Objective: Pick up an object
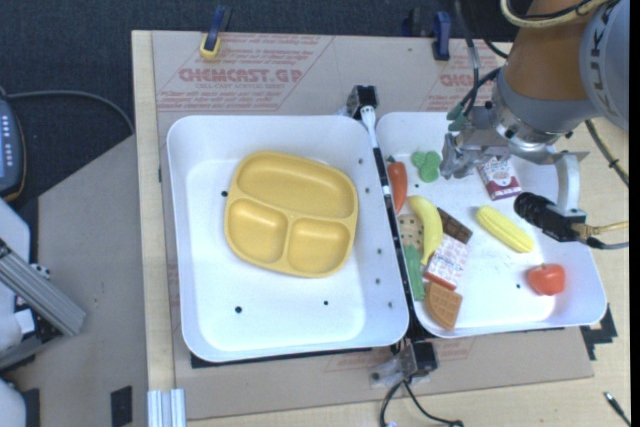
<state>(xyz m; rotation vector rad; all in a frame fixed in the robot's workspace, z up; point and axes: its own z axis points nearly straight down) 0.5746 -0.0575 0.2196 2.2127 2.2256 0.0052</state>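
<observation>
A dark carpeted floor surrounds the surface, a brown board printed with red lettering and clamped at its far edge by a yellow-tipped clamp and a blue clamp. Two shallow white bins sit on it side by side, their inner rims touching.

The left bin carries a yellow divided plate with three compartments, lying flat near the bin's middle.

The right bin carries a scatter of small things. Along its left wall lie an orange carrot and, further toward the near edge, a slim green piece. A green toy rests near the far left corner. A banana lies just beside the carrot, with a dark brown bar touching its right side. Below them sits a red-and-white packet, and a tan cracker-like piece lies at the near rim. A yellow corn cob lies tilted toward the middle of the bin, a red tomato sits near the right rim, and a red-and-white carton lies at the far side.

The grey arm with its orange band reaches in from the right, and the end effector hangs over the far part of the right bin, between the green toy and the carton, just beside both. Its metal body hides the tips, so whether it is released or clenched cannot be told, and nothing is visibly gripped.
</observation>
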